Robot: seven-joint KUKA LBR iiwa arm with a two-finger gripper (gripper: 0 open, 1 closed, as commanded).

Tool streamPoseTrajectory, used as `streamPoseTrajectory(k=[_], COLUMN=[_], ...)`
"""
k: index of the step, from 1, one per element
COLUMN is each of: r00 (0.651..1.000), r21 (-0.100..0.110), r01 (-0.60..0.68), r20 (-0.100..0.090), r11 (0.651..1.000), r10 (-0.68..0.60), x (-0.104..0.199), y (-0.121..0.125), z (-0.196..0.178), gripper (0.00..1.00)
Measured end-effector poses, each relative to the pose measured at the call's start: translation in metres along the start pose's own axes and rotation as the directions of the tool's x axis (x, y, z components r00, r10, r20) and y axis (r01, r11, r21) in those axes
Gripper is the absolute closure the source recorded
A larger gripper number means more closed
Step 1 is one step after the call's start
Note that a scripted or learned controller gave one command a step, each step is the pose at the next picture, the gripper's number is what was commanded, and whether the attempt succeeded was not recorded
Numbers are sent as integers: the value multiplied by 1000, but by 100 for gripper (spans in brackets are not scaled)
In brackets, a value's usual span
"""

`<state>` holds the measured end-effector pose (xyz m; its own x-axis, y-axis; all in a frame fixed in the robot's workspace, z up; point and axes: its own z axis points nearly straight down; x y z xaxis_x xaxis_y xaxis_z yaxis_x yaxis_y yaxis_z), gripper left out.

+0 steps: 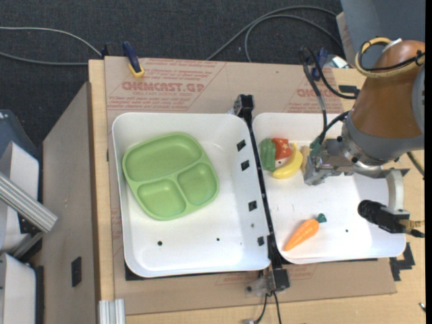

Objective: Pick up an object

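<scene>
Faintly, "CHEMCAST GP" marks the bench (165,85); whether the jaws (316,171) grip anything is unclear.

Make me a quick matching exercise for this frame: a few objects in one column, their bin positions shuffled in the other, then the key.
Things:
1. green tray
2. carrot
3. banana
4. gripper

Places:
A. right bin, front part
B. left bin
C. right bin, far left corner, beside a red and green toy
D. over the right bin, just right of the banana

Pairs: 1-B, 2-A, 3-C, 4-D

bright even light, soft shadows, slightly soft focus.
</scene>
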<state>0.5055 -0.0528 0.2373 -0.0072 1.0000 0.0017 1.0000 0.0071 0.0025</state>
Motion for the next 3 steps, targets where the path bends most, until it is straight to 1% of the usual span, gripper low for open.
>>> streamPoseTrajectory(k=[1, 2, 3], r00=[1000, 1000, 1000], r21=[1, 1, 3], r01=[0, -1, -2], r20=[0, 1, 1], r11=[1000, 1000, 1000], r10=[0, 1, 2], x=[46, 91, 141], y=[17, 32, 36], z=[-3, 5, 19], gripper=[100, 100, 100])
